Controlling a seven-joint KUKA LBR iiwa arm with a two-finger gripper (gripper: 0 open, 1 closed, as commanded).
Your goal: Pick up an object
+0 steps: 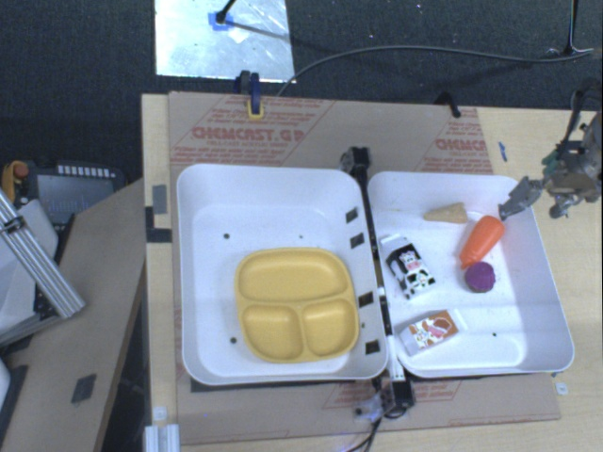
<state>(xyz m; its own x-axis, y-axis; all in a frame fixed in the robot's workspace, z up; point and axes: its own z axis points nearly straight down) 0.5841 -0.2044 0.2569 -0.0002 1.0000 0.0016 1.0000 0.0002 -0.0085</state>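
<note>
Tool [535, 196] fingers spread apart, gripping nothing, hover at the right bin's [542, 332] far right rim. Just beside the tool's left fingertip, touching nothing of it, lies the orange carrot [481, 238], tilted, inside that bin. Near the carrot sit a purple ball [480, 276], a pale wedge [446, 214], a cow-patterned carton [408, 266] and a small packet [430, 330]. The arm enters from the right edge, wrist level.

Gripper [539, 199] at right bin's [542, 347] far right rim, near carrot [481, 238]; yellow tray [296, 303] in left bin [203, 252]
</note>
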